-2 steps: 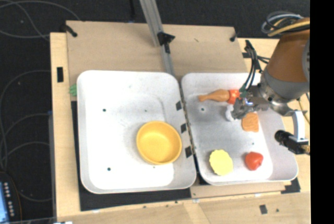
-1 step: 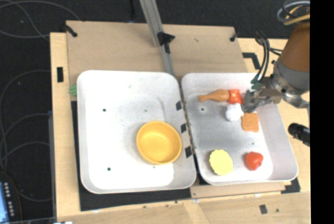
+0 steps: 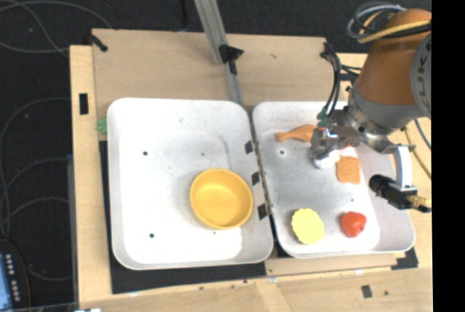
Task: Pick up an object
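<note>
1. Two shallow white bins sit side by side on the bench: the left bin (image 3: 145, 129) and the right bin (image 3: 290, 180), their inner edges touching along a seam with small dark clips.
2. One yellow bowl (image 3: 221, 198) stands upright in the left bin, toward its lower right part, near the seam.
3. Four small objects lie in the right bin. An orange carrot-shaped piece (image 3: 296, 134) lies near the upper left of that bin, just left of the gripper.
4. An orange block (image 3: 349, 170) lies just below and right of the gripper, close to it; whether they touch cannot be told.
5. A yellow scalloped piece (image 3: 308, 225) lies flat near the bin's lower edge, and a red rounded object (image 3: 353, 224) lies to its right, apart from it.
6. The arm, with its orange band (image 3: 392, 78), reaches in from the right over the right bin's upper part.
7. The gripper (image 3: 323, 150) is low over the right bin, between the carrot-shaped piece and the orange block. Something pale sits at its tip, but it is too small to identify, and how the gripper stands, wide or narrow, cannot be told.
8. A grey metal post (image 3: 207, 1) slants up from behind the bins.
</note>
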